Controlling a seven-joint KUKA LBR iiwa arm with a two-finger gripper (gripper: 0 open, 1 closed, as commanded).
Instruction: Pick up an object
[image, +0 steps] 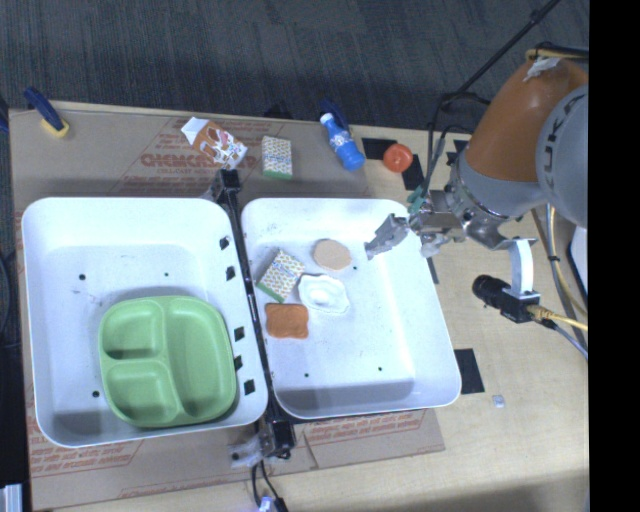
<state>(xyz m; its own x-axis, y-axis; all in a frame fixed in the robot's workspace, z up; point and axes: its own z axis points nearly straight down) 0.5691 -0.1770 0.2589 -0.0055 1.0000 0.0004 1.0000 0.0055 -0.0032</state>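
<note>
The robot arm (520, 120) comes in from the right, and its hand (385, 238) hangs over the top right corner of the right bin (425, 345). I cannot tell how the hand is set. Nothing can be seen in it.

Four small things sit in the right bin, close together and well apart from the hand. A round tan piece (332, 254) is nearest the hand. Just below it is a white lumpy thing (323, 293). To the left is a small checkered packet (281, 273), green and white. Under these lies an orange square (288, 320), like a sponge.

The left bin (60, 240) holds a green tray (168, 360) with three parts.

On the counter (520, 440) behind the bins lie a crinkly snack wrapper (213, 142), another checkered packet (276, 157), a blue bottle (343, 142) lying down, and a small orange ball (398, 156). A blue and yellow clip (46, 112) sits at the far left corner.
</note>
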